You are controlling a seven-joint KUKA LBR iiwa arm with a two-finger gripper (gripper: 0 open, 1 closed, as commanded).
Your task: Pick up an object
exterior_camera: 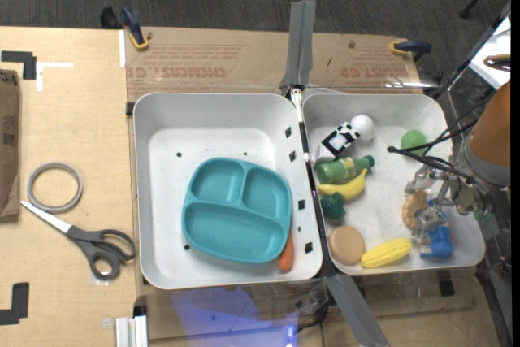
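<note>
We take the yellow toy corn cob (386,253) at the front of the right bin (382,99) as our landmark: the gripper (429,211) hangs just behind and to the right of it, low over the bin floor, and we cannot tell its state. A blue block (439,242) lies just right of the corn under the gripper, a round tan piece (347,244) touches the corn's left end, and a banana (344,188) and green bottle (343,168) lie behind and left of it. Well left of the corn, the left bin (154,126) holds a teal divided plate (238,210) with a carrot (286,258) at its near right edge.

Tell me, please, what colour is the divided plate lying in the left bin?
The divided plate is teal, a blue-green all over, seen plainly in the camera view.
</note>
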